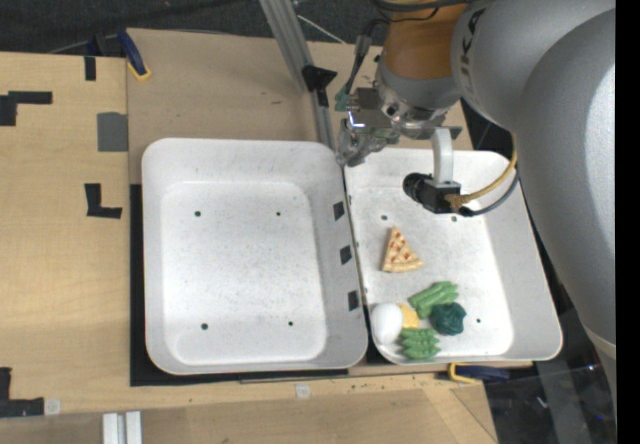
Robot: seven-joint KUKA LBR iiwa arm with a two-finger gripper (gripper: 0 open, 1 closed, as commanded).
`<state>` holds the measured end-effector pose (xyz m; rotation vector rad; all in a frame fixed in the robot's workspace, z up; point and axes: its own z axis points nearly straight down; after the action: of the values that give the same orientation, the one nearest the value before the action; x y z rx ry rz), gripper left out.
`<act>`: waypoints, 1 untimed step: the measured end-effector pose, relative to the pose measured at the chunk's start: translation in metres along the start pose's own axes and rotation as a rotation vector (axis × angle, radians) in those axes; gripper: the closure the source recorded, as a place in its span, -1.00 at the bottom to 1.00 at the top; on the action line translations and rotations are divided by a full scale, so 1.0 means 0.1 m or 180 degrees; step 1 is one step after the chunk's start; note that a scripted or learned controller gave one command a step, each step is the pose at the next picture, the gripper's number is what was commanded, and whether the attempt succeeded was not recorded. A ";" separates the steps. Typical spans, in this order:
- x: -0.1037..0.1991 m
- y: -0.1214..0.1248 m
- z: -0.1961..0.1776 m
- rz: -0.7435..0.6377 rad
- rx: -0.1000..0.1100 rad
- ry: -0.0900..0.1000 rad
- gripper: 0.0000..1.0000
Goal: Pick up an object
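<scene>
The hand hangs over the far edge of the right bin, just at the corner where it meets the left bin, with the arm and its orange band rising behind and to its right. Whether it is spread or pressed together I cannot tell, since the wrist body and cabling hide its tip, and nothing shows as being held in it. The things to pick all lie nearer the camera than the hand, in the same right bin: a slice of toy pizza sits alone below the hand and a little to its right, well apart from it, while a white egg-like piece, a small yellow piece and several green vegetable toys crowd together further still, against the bin's near wall. That huddle probably reflects the bin's sloped floor letting loose pieces slide to the low corner. Judging by this, the hand stands away from every candidate, so a grasp seems not yet begun; the lone pizza looks the easiest target, being free of neighbours.
</scene>
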<state>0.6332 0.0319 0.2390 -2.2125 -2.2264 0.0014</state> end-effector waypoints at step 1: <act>0.57 0.08 0.16 -0.0002 0.0000 -0.0001 1.00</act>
<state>0.6409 0.0892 0.2227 -2.2121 -2.2271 0.0019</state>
